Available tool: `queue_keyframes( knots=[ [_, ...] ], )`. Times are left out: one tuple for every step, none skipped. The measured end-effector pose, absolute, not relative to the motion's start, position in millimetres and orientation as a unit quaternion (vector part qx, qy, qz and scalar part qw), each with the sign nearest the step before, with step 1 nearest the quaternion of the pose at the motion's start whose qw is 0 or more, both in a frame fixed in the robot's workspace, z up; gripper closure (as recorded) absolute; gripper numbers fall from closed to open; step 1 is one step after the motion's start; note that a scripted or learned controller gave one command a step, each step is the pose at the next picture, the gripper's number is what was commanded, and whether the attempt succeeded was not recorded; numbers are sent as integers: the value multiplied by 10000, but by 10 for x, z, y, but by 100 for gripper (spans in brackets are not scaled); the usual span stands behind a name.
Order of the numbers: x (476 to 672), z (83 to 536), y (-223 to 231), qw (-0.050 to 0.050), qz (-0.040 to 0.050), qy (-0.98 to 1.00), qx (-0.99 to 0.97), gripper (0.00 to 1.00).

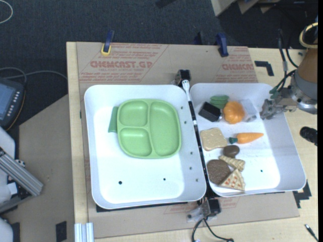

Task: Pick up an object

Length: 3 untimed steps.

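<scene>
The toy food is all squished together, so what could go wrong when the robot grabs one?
The gripper might catch two at once: the cookie, pizza slice and cracker overlap. The round orange could roll away. The carrot is thin, so the gripper may close beside it and miss.

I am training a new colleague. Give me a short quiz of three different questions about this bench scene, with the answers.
1. True or false: the green divided plate lies in the left bin.
2. Which item is nearest the gripper? A) orange fruit B) pizza slice C) toast slice
3. Fill in: the carrot lies in the ___ bin.

Key: 1 true; 2 A; 3 right.
</scene>
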<state>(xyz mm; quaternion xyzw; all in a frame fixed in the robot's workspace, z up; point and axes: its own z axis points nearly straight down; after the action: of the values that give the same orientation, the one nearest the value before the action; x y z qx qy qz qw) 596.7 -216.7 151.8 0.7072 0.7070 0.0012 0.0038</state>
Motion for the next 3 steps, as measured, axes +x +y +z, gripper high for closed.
queue_keyframes(
  knots=[
    [6048,2147,-2192,49,18,7075,7067,100],
    [6056,2261,-2196,24,8,7074,7068,100],
    [5799,2348,-1805,-12,2,7082,7060,100]
  ],
)
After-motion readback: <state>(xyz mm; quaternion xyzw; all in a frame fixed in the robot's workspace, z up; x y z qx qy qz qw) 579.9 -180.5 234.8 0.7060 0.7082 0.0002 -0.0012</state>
